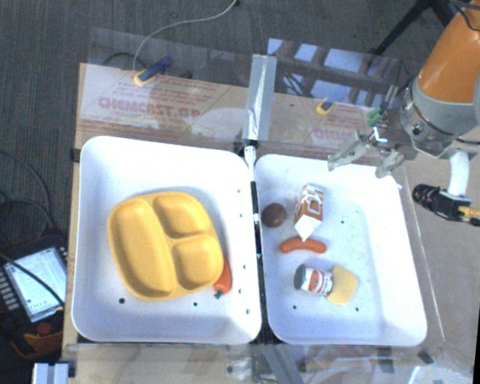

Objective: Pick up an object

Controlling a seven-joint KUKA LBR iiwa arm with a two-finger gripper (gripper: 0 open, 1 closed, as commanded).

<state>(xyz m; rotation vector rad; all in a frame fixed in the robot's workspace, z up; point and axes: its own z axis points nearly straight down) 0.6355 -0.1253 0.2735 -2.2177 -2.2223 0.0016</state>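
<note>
My gripper (363,157) hangs open above the far edge of the right bin (402,272), with nothing between its fingers. Below it in that bin lie a small brown-and-white carton (310,204), a dark brown ball (274,214), an orange sausage (302,246), a small red-labelled can (313,280) on its side and a pale yellow piece (344,286) touching the can. The carton is the nearest item to the gripper, a little toward the near side and left.
The left bin (106,164) holds a yellow divided tray (165,244) with a small orange-red item (224,280) wedged at its right edge. A metal divider post (256,103) stands behind the bins. A black fitting (439,200) sits right of the right bin.
</note>
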